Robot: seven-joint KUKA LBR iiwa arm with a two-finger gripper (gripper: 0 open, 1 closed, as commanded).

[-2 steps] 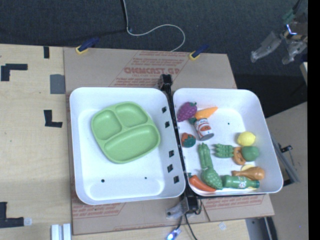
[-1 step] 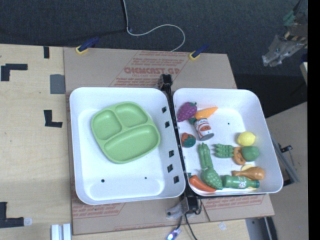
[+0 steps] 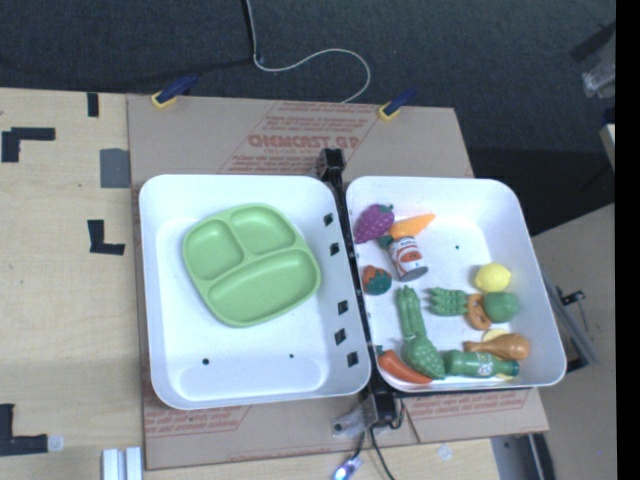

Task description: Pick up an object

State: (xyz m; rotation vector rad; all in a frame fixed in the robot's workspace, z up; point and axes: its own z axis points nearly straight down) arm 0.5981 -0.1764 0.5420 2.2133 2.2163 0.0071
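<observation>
The right bin (image 3: 500, 208) holds several toy foods. A purple grape bunch (image 3: 373, 222) lies at its upper left beside an orange carrot (image 3: 414, 224) and a small red-and-white can (image 3: 408, 256). Below them are a red-and-green piece (image 3: 376, 280), a long green vegetable (image 3: 408, 318), a second green piece (image 3: 450, 301), a yellow lemon (image 3: 492, 277), a green ball (image 3: 502, 306), a brown drumstick-like piece (image 3: 506, 346), a green bottle (image 3: 480, 365) and a red-orange piece (image 3: 402, 370).
The left bin (image 3: 170, 208) holds a light green divided plate (image 3: 252, 264). Both bins rest on a cardboard sheet (image 3: 290, 133) clamped at its far edge. A white cable (image 3: 300, 63) lies on the dark floor beyond.
</observation>
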